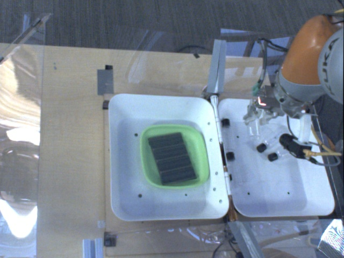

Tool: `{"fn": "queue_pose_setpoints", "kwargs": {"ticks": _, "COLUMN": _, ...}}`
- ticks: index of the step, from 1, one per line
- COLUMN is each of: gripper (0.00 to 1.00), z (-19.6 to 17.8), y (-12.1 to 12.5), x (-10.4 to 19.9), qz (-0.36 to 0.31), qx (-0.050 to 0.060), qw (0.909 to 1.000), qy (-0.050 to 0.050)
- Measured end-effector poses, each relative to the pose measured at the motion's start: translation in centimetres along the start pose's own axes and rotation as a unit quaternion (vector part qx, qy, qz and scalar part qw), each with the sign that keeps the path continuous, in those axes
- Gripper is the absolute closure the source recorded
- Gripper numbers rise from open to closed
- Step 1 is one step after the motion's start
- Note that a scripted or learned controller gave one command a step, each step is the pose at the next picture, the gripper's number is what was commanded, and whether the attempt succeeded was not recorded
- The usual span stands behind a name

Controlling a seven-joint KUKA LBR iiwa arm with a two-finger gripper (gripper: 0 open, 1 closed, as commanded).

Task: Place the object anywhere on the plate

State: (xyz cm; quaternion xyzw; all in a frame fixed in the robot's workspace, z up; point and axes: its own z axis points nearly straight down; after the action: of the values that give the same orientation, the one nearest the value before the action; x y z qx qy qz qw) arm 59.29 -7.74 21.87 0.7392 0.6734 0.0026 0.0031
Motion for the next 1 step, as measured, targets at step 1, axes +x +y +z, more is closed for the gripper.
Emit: {"fn": "queue_pose_setpoints", "kwargs": {"ticks": 1, "gripper": 1.00, "z": 3.29, "y": -6.30, "x": 6.27, "qz": -0.097, "qx": 0.001, "qw": 0.9952, "qy": 0.001}}
